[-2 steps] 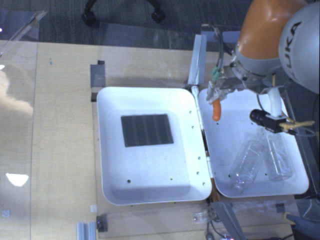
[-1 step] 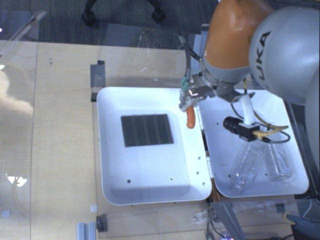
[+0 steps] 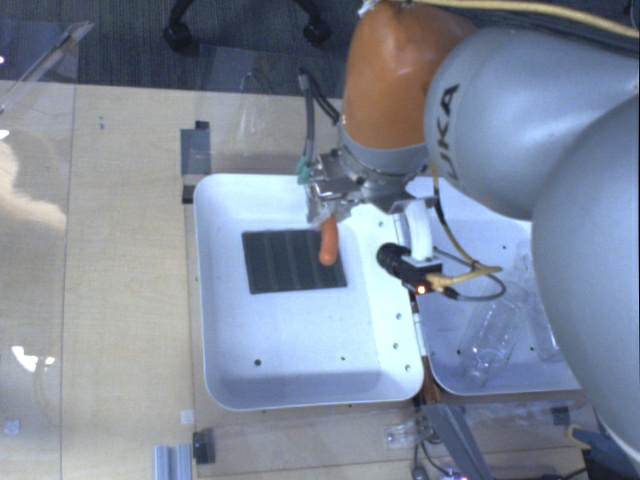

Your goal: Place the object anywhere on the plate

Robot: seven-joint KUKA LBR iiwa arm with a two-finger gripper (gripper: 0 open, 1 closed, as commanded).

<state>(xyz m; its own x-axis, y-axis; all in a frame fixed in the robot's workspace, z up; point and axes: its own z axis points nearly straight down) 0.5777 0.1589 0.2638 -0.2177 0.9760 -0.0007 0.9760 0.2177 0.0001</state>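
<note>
Plenty of bare white floor in the left shallow white bin around the dark ribbed rectangular plate. A small orange carrot-like stick hangs upright at the plate's right edge, apparently pinched by the metal two-finger gripper above it. Crumpled clear plastic lies in the right bin.

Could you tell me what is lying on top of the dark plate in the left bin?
An orange object hangs at the dark plate's right edge, just below the gripper. Whether it touches the plate is unclear; the arm covers its upper end.
</note>
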